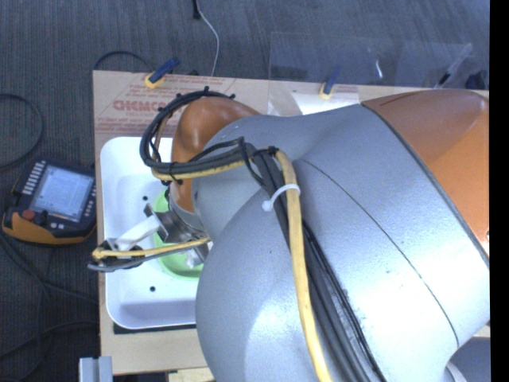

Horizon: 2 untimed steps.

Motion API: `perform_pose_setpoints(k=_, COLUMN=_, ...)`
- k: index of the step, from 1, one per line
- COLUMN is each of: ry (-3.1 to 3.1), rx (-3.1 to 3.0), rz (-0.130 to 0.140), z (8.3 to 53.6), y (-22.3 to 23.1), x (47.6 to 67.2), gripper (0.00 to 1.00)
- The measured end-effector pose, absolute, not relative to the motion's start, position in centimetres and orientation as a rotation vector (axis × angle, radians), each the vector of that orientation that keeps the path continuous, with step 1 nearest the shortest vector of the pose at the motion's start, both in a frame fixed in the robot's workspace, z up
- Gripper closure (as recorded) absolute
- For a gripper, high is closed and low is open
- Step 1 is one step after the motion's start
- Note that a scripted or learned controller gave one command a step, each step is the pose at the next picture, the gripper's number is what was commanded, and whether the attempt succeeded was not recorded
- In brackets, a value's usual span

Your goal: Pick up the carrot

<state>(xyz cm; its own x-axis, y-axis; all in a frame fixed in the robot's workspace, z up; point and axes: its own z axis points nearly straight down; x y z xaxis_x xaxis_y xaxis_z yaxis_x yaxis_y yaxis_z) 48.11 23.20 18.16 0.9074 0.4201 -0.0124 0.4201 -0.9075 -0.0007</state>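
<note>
At the far left of the frame, an orange-and-black teach pendant (49,201) with a lit screen is lying on the dark grey carpet (71,22), with a black cable (24,110) looping just above it. Right of it, a brown board (131,106) with red print is carrying the left white bin (118,213), whose left wall and lower corner are showing bare. A blue-and-yellow clamp (161,72) is gripping the board's upper edge.

Inside that bin, the gripper (169,231) is reaching down near the middle, and a pale green thing (180,263) is sitting just beneath and beside it, mostly covered by the wrist. Whether the gripper is released, clenched or grasping anything I cannot tell, since the wrist is covering it. Where the carrot is lying I cannot tell either.

Above the gripper, the orange band (208,124) is curving over the bin, with black cables (171,138) looping around it. Moving right, the grey arm (366,261) is sweeping from the centre to the lower right, with a yellow cable (298,261) running along it under a white zip tie (282,197).

At the upper middle, a second clamp (328,87) is sitting beside a sliver of the right bin (318,103), and a clear plastic sheet (358,54) is lying behind it at the upper right.
</note>
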Motion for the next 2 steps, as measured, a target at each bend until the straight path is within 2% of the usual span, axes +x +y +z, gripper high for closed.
perform_pose_setpoints(k=1, ry=0.569, rx=3.085, rz=0.012, z=11.0, y=23.2, x=48.6, gripper=1.0)
perform_pose_setpoints(k=2, ry=0.453, rx=3.131, rz=0.013, z=10.0, y=17.9, x=50.2, gripper=1.0)
